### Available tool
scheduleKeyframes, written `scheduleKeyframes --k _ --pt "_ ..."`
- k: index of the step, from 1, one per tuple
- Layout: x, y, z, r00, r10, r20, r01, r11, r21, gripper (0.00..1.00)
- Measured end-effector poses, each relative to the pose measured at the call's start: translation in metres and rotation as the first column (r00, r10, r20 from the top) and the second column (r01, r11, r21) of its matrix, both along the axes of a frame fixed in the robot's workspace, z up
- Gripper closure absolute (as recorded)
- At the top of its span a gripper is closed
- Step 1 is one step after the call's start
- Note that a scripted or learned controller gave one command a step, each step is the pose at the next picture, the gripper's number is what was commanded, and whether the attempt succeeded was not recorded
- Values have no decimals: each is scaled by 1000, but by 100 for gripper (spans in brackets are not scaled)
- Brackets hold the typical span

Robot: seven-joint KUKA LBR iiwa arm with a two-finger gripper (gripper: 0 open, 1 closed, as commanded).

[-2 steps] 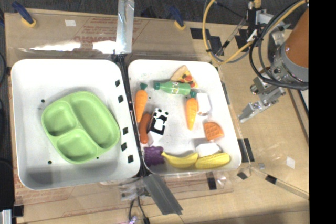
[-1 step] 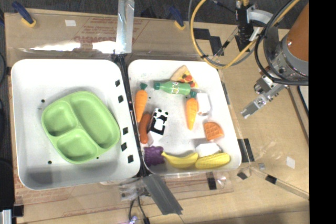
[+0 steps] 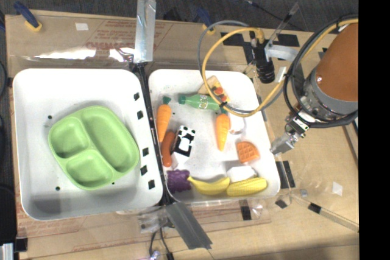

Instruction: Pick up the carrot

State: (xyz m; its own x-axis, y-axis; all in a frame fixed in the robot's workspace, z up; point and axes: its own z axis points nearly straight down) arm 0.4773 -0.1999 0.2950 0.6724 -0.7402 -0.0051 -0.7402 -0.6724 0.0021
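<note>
1. Carrot [image 3: 222, 129] position first: we see it in the right bin [image 3: 259, 100], near the middle, its long axis running roughly top to bottom in the view, green top up and pointed tip down.
2. We note a second orange, carrot-like piece [image 3: 163, 120] along the bin's left wall, lying the same way, with a darker orange piece [image 3: 167, 149] just below it.
3. We see the gripper [image 3: 285, 143] outside the bin, over the bench [image 3: 317, 186] just beyond the bin's right wall; whether its jaws are open or closed we cannot tell, and nothing shows between them.
4. From the gripper, the carrot lies to the view's left, across the bin wall, at about the same height in the view. A waffle [image 3: 247, 151] sits between the two, slightly lower.
5. We judge that the coming move needs a reach leftward over the wall, with the jaws closing across the carrot's short width, clear of the waffle and the green bottle [image 3: 200, 101] just above the carrot's top.
</note>
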Motion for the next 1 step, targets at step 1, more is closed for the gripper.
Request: scheduleKeyframes --k 1 --pt "39 7 22 939 343 11 -343 939 -2 100"
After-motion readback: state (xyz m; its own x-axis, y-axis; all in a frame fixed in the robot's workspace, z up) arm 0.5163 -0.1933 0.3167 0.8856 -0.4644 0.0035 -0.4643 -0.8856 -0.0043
